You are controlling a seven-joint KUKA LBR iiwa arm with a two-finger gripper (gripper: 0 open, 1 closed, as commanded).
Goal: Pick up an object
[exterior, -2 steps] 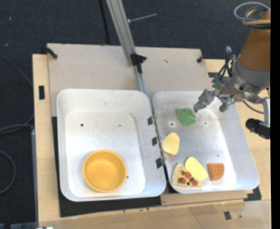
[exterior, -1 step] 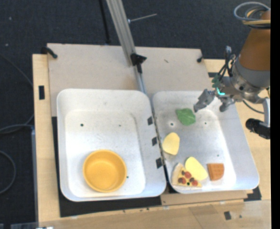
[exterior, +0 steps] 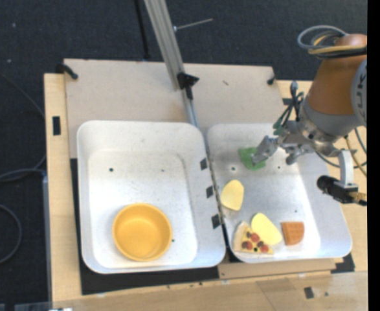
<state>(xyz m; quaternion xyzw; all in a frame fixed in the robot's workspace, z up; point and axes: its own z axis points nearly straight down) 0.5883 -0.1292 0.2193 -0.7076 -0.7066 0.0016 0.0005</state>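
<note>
Surface: a pale wooden board (exterior: 144, 89) carrying two shallow white bins side by side.
Left bin: the left bin (exterior: 99, 141) holds one yellow bowl (exterior: 142, 231), upright, near its front edge.
Right bin: the right bin (exterior: 325, 229) holds the other things, all loose on its floor.
Green piece: a small green piece (exterior: 249, 157) lies near the back of the right bin, close to the wall shared with the left bin.
Yellow pieces: one pale yellow piece (exterior: 232, 194) sits near the middle of the right bin's left side; a second yellow piece (exterior: 265, 229) lies toward the front, overlapping a flat slice with red dots (exterior: 251, 241).
Orange block: a small orange block (exterior: 292, 232) lies just right of the second yellow piece, apart from it.
Arm: it reaches in from the right, orange band above the wrist, bent down over the back of the right bin.
Pincer: the pincer (exterior: 266, 151) is right at the green piece, one finger overlapping its right edge; how wide it stands cannot be told from here.
Step in hand: judged as the approach and closing on the green piece; nothing shows it lifted.
Next move: it likely needs the fingers either side of the piece, a firm close, then a straight lift clear of the bin floor.
Risk: the piece looks small and low, so it may slip out or be pushed toward the wall.
</note>
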